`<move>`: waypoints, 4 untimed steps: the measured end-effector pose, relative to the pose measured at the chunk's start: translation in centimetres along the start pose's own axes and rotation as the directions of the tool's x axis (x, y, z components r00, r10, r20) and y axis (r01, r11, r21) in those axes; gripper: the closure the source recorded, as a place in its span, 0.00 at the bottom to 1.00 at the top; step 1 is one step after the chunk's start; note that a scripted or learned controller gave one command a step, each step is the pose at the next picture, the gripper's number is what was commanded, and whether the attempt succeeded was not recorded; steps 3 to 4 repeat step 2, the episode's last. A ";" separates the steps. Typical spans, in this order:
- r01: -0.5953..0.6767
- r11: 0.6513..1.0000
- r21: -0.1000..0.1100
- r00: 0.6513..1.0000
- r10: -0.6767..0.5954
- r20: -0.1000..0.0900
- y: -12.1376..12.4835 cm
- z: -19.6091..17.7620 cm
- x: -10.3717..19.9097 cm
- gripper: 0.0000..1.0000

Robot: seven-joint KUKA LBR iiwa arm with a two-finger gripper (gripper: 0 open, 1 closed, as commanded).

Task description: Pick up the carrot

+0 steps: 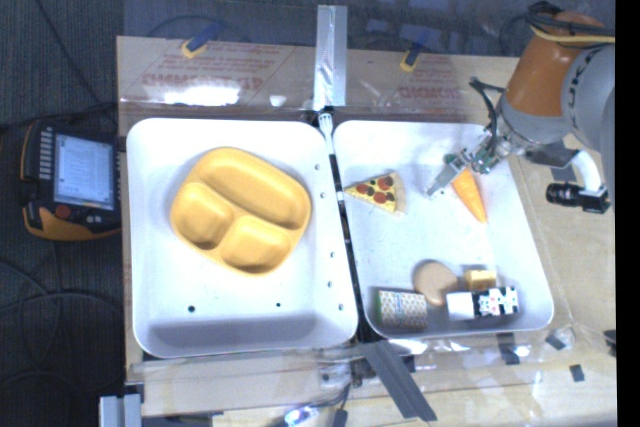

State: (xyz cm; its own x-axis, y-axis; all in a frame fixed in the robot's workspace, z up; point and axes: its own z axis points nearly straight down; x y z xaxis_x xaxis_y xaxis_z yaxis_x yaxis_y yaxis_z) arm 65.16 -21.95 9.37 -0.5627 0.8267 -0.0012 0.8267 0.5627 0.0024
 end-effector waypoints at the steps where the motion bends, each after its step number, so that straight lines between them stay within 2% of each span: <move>1: 0.001 1.000 -0.003 1.000 -0.001 0.000 0.2 -1.0 0.1 1.00; 2: 0.117 0.993 0.002 0.993 -0.117 0.003 -3.1 -14.1 2.8 1.00; 4: 0.117 0.993 0.002 0.993 -0.117 0.003 -3.1 -14.1 2.8 1.00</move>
